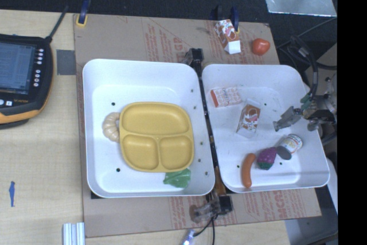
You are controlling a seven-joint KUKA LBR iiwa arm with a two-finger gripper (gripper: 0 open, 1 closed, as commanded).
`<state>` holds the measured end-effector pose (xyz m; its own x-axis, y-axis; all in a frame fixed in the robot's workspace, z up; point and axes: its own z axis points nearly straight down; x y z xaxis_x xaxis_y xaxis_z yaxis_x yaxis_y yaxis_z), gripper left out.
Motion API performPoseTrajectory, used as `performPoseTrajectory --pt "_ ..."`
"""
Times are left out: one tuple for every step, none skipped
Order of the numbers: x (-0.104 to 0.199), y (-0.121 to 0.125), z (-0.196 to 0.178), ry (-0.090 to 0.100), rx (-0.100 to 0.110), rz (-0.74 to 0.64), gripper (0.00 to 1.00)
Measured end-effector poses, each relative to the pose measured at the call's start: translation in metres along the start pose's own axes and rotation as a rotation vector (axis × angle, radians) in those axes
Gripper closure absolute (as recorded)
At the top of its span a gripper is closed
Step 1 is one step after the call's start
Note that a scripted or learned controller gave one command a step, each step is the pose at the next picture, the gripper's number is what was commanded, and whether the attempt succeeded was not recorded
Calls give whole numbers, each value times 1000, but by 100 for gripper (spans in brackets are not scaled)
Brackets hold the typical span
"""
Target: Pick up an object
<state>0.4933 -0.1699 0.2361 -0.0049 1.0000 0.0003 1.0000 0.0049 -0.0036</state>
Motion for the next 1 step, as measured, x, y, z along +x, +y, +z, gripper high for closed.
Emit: performPoseTrajectory --pt "56 -17 145 0 1 -1 0"
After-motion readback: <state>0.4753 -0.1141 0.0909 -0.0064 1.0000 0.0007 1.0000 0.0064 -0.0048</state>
